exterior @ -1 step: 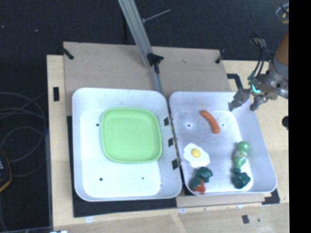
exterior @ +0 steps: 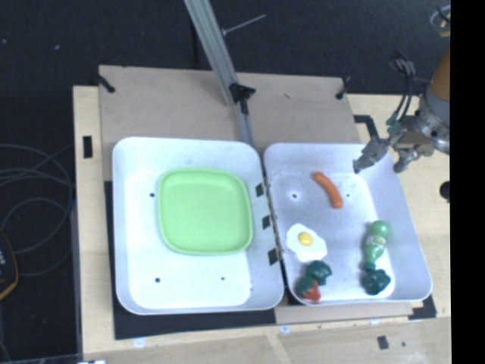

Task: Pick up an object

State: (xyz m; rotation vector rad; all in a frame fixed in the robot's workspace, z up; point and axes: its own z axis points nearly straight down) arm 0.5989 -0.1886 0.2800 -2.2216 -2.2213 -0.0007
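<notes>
nearest the camera, at the front of the right bin (exterior: pixel 409 226), lie a red and green toy (exterior: pixel 312 277) and a dark green toy (exterior: pixel 375 280), with a light green toy (exterior: pixel 377 233) just behind the latter. a fried egg (exterior: pixel 305 241) sits beside the bin's left wall. further back an orange sausage (exterior: pixel 329 189) lies on its own, apart from the rest. the left bin (exterior: pixel 136 173) holds a green plate (exterior: pixel 204 211) near its middle. at the far right corner of the right bin the gripper (exterior: pixel 383 158) hangs above the rim, its fingers spread apart with nothing between them, near the sausage but not touching it. a grey pole (exterior: pixel 212 44) slants up beyond the bins.
</notes>
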